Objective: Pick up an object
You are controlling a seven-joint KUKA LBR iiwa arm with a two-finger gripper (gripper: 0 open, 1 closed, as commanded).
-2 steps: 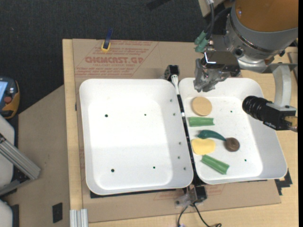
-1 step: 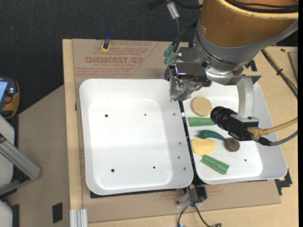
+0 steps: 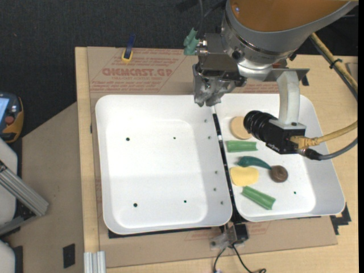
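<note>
My gripper (image 3: 208, 98) hangs over the far end of the divider between the two bins, at the back edge of the right bin (image 3: 327, 181). Its fingers look close together and I see nothing between them. The right bin holds a tan round piece (image 3: 239, 128), a green flat piece (image 3: 241, 146), a teal curved piece (image 3: 254, 162), a yellow lump (image 3: 244, 176), a brown round piece (image 3: 278, 173) and a green stick (image 3: 259, 197). All lie in front of and to the right of the gripper.
The left bin (image 3: 114, 164) sits beside the right one, on a cardboard sheet (image 3: 142, 67). A black cylindrical device (image 3: 268, 129) on a white bracket hangs over the right bin, with a yellow cable (image 3: 335, 136) leading right. A blue-and-yellow clip (image 3: 128, 50) lies at the back.
</note>
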